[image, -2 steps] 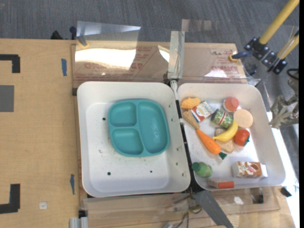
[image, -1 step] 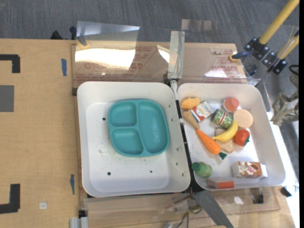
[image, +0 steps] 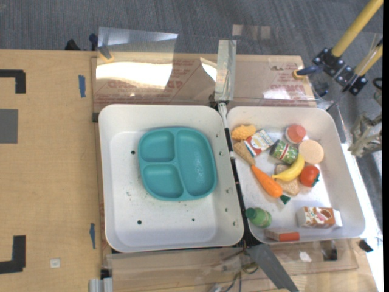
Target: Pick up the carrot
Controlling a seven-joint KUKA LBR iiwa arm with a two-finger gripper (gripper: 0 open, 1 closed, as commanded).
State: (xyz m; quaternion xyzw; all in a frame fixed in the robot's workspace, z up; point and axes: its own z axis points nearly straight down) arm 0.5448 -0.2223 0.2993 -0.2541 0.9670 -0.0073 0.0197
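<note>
Hard to make out first. A tan piece (image: 293,188) sits under the banana (image: 290,170) and against the carrot's lower end, mostly covered, so you can't tell what it is. There's a small dark green bit (image: 285,199) at the carrot's lower tip, and it's unclear whether it's part of the carrot. A red-orange stick (image: 282,236) lies on the right bin's near rim, partly hidden by it. The green round thing (image: 259,216) in the near-left corner is blurry. The print on the small carton (image: 318,217) and on the packet (image: 261,140) is unreadable. The yellow pole (image: 358,20) with a black clamp at top right is cut off by the frame edge.

The carrot (image: 267,181) lies in the right bin (image: 340,132), about mid-bin, slanted with its thin end up-left and its thick end down-right. The banana touches its right side and a tan cracker-like piece (image: 244,152) is just above its upper tip. A red tomato (image: 309,175) is beside the banana, a green can (image: 283,151) is above it, and a yellow corn-like item (image: 244,131) is near the far-left corner.

The left bin (image: 115,139) holds a teal divided plate (image: 178,163). Both bins sit on the tabletop (image: 48,163).

Claw: you can't tell whether it's released or clenched, or how the carrot lies relative to it. Nothing is gripping the carrot.
</note>
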